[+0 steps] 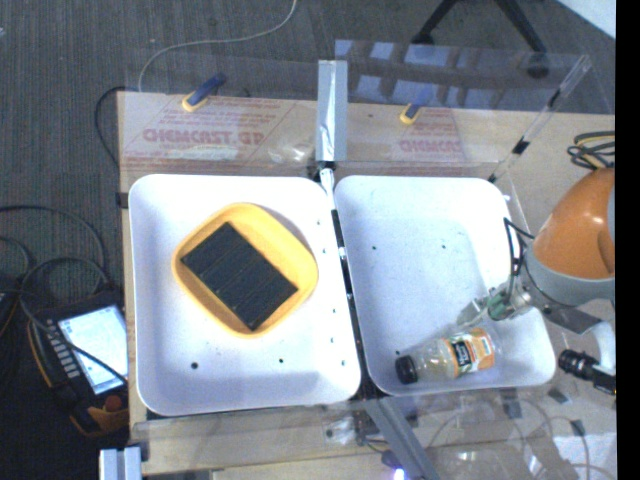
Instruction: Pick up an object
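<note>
The bottle (447,357) lies on its side in the right bin's (430,258) near corner. The gripper (497,306) hangs just above it; whether it is open or closed, I cannot tell.

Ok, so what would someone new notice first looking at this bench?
Probably the yellow dish with its dark ribbed insert, sitting in the middle of the left bin. Next, the small bottle lying on its side at the near edge of the right bin, with the arm's claw just above it.
</note>
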Tool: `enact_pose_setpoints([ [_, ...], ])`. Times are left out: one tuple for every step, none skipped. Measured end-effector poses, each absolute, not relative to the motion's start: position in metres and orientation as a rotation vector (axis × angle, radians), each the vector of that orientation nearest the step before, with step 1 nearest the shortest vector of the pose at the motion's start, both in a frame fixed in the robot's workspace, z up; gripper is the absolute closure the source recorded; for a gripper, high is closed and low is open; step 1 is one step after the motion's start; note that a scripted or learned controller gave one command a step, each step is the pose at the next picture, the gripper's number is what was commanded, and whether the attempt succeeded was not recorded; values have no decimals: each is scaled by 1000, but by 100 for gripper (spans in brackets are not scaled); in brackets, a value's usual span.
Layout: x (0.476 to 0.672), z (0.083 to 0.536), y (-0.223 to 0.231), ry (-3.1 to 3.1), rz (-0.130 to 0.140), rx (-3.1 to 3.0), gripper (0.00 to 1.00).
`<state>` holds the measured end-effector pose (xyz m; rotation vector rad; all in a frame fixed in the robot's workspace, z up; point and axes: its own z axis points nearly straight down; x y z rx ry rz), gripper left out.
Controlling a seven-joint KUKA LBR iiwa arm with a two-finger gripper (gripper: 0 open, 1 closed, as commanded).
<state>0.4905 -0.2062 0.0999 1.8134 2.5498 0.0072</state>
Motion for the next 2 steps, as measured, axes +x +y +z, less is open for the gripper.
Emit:
enact_pose_setpoints([
  [485,222,-160,2242,-6,2202,100],
  [485,222,-160,2241,-7,2202,0],
])
